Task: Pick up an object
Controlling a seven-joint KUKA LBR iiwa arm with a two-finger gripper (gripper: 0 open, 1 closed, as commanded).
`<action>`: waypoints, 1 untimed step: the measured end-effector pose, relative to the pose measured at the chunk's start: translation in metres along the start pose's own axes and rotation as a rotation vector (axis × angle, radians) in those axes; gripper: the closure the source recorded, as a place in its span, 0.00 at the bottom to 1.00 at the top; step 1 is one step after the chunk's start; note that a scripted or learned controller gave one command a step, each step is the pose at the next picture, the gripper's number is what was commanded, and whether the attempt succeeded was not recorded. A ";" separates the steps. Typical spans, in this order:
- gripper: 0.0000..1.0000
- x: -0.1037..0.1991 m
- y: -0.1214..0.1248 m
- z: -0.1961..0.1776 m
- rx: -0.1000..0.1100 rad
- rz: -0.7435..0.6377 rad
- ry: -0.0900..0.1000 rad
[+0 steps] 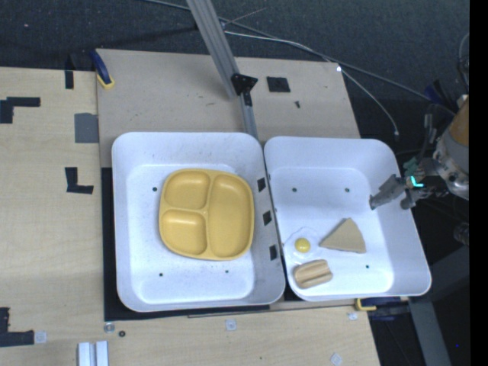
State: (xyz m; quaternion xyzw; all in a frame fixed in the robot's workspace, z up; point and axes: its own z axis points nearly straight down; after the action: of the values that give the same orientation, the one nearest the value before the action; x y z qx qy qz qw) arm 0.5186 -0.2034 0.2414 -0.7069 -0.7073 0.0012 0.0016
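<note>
Since nothing is held yet, the gripper (393, 193) is kept over the right bin (381, 152), fingers apart.

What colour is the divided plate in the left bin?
Yellow; the divided plate shows clearly in the camera view.

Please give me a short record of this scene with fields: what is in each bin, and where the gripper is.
left bin: one yellow divided plate, three compartments
right bin: tan wedge, small yellow round piece, tan bread roll
gripper: over the right bin's right rim, above and right of the tan wedge
held object: none seen between the fingers
arm: enters from the right side
</note>
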 end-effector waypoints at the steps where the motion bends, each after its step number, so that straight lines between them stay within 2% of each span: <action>1: 0.00 0.000 0.001 -0.001 -0.002 -0.001 -0.001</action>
State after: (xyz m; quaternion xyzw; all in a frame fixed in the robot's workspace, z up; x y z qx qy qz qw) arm 0.5193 -0.2034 0.2423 -0.7067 -0.7075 0.0006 0.0006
